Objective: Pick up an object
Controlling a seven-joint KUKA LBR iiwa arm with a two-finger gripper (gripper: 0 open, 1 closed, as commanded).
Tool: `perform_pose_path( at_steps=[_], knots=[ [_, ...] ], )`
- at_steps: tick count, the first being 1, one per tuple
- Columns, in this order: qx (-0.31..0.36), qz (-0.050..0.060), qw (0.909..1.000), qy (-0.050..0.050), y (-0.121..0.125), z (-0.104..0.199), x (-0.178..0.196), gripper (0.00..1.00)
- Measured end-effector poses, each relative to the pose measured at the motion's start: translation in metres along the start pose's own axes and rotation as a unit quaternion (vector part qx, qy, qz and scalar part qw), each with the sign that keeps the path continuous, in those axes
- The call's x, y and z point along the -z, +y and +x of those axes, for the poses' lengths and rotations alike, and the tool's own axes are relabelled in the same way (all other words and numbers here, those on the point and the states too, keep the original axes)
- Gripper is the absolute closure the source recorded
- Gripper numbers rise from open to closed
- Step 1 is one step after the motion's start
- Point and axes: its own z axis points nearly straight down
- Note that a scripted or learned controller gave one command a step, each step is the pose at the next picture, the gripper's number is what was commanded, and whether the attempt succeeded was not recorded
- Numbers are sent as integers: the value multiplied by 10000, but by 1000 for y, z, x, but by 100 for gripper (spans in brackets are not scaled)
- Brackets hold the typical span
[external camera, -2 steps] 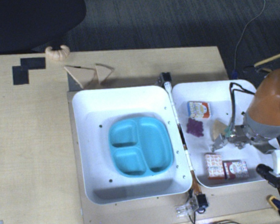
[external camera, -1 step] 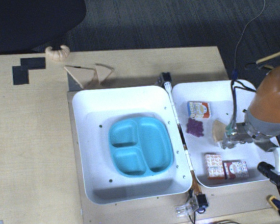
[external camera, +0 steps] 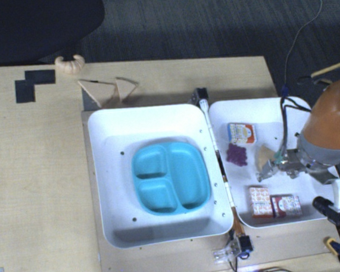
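We see the grey arm with its orange band reach in from the right, low over the right bin (external camera: 239,111). Its claw (external camera: 267,168) hangs near a purple bumpy lump (external camera: 237,154). We cannot tell how wide it is. Three flat little boxes (external camera: 241,132) lie there too. A smooth blue tray (external camera: 171,177) sits in the left bin (external camera: 110,168).

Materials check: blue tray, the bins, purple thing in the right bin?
Blue tray: looks like molded plastic, smooth with a soft sheen, three rounded compartments formed in one piece.
Bins: white plastic by the look, thin rounded walls, glossy highlights along the rims.
Purple thing: matte, bumpy outline, possibly rubber or soft plastic like toy grapes; too small to be sure.
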Motion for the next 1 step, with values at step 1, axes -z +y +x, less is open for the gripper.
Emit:
perform_pose_path(
  at_steps=[1],
  knots=[
    [-14, 35, 10000, -9, -13, 22, -22, 0]
  ],
)
